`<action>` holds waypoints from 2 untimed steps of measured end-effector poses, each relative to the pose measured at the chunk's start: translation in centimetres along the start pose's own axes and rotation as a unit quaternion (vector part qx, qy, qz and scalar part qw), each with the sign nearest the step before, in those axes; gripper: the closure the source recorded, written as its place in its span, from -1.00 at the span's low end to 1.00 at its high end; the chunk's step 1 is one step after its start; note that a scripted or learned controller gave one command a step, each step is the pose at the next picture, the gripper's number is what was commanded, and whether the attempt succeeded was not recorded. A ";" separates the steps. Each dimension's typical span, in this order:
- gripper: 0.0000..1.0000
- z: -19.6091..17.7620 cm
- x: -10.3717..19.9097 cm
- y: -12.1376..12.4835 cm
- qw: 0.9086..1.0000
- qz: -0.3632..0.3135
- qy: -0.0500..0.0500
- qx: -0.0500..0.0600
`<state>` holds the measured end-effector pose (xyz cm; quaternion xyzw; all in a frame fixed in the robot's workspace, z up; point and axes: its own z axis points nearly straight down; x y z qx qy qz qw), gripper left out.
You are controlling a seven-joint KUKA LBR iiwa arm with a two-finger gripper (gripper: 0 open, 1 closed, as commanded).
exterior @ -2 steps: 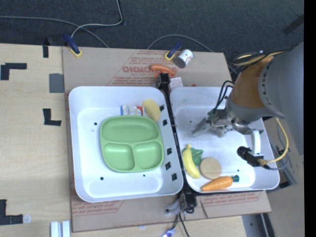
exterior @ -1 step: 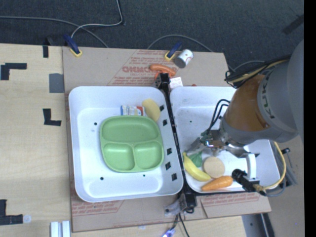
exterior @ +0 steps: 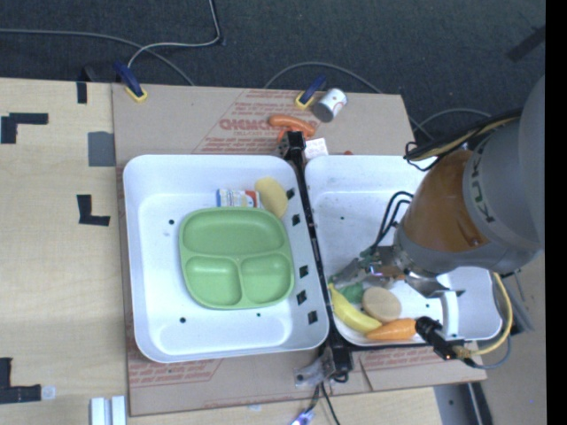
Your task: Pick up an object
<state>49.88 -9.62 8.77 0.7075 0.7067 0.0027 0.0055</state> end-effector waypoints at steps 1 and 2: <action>1.00 -1.1 0.1 0.1 1.000 0.000 0.001 0.000; 1.00 -9.6 0.8 9.4 1.000 -0.001 0.001 0.005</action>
